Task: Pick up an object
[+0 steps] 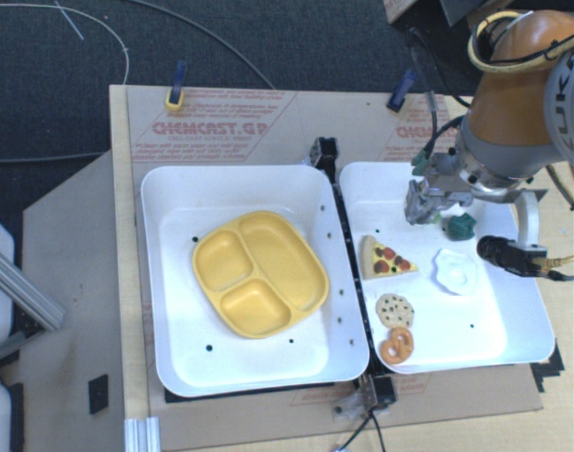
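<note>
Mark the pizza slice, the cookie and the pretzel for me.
pizza slice (386, 257), camera view, middle of its topping
cookie (394, 310), camera view, centre of its face
pretzel (397, 347), camera view, on its loops

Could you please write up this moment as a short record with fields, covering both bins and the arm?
left bin: holds a yellow divided tray
right bin: holds a pizza slice toy, a cookie, a pretzel, a white piece and a small green object
arm: reaches in from the right
tool: low over the right bin's far part, just left of the green object
holding: nothing visibly between the fingers
</note>
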Tool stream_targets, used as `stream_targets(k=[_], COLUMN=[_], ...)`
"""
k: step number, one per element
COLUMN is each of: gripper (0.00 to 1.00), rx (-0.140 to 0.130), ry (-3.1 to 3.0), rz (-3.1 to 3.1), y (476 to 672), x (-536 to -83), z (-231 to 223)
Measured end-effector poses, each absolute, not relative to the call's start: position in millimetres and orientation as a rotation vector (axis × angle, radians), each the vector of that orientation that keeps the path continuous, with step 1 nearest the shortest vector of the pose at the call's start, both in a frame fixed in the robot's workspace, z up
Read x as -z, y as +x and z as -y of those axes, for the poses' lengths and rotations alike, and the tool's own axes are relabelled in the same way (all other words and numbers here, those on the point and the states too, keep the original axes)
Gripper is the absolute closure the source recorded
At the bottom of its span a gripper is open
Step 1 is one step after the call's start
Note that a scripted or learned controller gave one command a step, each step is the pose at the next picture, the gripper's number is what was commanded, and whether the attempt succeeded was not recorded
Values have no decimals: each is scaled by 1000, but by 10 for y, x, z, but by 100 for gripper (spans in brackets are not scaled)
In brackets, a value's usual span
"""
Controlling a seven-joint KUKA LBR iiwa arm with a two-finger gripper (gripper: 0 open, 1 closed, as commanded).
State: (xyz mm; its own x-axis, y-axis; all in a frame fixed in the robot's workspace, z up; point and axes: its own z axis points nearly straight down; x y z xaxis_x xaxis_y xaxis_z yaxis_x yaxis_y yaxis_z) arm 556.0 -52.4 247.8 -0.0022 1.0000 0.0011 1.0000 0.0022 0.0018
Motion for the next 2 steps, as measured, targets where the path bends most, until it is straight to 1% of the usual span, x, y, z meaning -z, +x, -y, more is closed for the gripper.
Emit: stream_targets(k=[1,2], gripper=[100,100], rx=[-5,-6], ry=[2214,2214], rz=[-2226,-2228], y=[5881,6147], x=[-2484,-2508], z=[37,-462])
